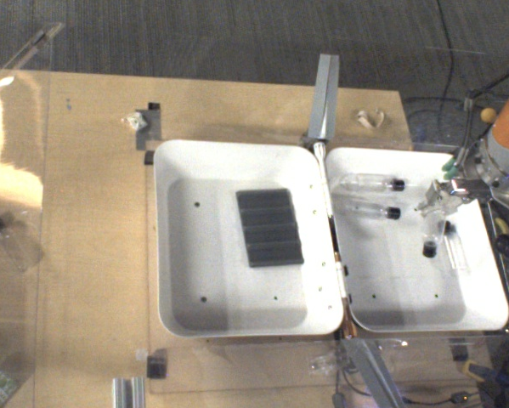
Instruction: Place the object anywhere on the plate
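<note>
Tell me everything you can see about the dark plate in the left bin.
The dark plate is a flat, dark grey rectangle with a matte look, crossed by faint lines that split it into four bands. It lies flat on the floor of the left bin, right of the middle and slightly rotated against the bin's walls. Nothing rests on it, and it touches only the bin floor.

A grey post is seen top centre, and a small clear bottle is left lying far left on the bench.
</note>
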{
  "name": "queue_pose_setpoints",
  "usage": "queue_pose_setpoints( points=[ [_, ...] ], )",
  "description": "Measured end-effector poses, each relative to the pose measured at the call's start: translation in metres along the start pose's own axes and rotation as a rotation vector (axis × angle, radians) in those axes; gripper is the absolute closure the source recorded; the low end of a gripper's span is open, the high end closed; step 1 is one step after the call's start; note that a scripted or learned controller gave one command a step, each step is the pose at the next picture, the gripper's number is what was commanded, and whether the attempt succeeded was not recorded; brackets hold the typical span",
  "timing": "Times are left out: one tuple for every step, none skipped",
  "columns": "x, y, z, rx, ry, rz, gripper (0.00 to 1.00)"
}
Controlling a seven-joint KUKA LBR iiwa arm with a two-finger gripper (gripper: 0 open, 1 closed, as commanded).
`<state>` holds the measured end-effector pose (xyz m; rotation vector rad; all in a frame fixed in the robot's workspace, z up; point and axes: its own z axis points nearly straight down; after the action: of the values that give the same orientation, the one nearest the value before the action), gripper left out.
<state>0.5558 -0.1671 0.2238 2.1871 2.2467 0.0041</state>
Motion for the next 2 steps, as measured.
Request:
queue_pose_setpoints(
  points=[
    [0.059,0.046,0.051,0.002,0.002,-0.157,1.00],
    [0.138,0.065,0.039,0.002,0.002,0.005,1.00]
  ],
)
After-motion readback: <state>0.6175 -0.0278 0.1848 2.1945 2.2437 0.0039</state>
